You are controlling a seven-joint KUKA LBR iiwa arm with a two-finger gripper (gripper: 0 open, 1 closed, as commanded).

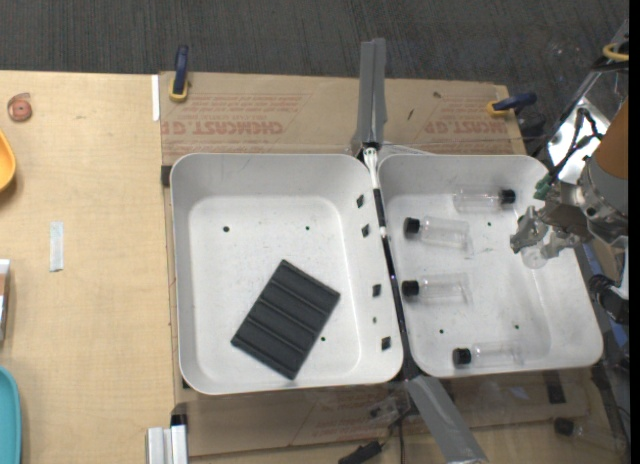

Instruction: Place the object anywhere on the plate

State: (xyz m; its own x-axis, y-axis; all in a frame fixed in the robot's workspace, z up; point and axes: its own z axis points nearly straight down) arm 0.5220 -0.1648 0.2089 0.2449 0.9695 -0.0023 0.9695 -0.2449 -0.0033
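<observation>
A black ridged rectangular plate [287, 318] lies at a slant on the floor of the left bin [200, 192]. Several clear tubes with black caps lie in the right bin [570, 342]: one near the back [483, 199], one at the left [437, 232], one in the middle [436, 291] and one at the front [490, 356]. My gripper [537, 239] hangs over the right side of the right bin, away from the tubes lying on the floor. Something pale and glassy shows at its tip, too unclear to name.
A grey divider bar [372, 102] runs between the bins at the back. Clamps [180, 72] [512, 104] hold the cardboard sheet under the bins. A wooden table [80, 252] with small items lies to the left.
</observation>
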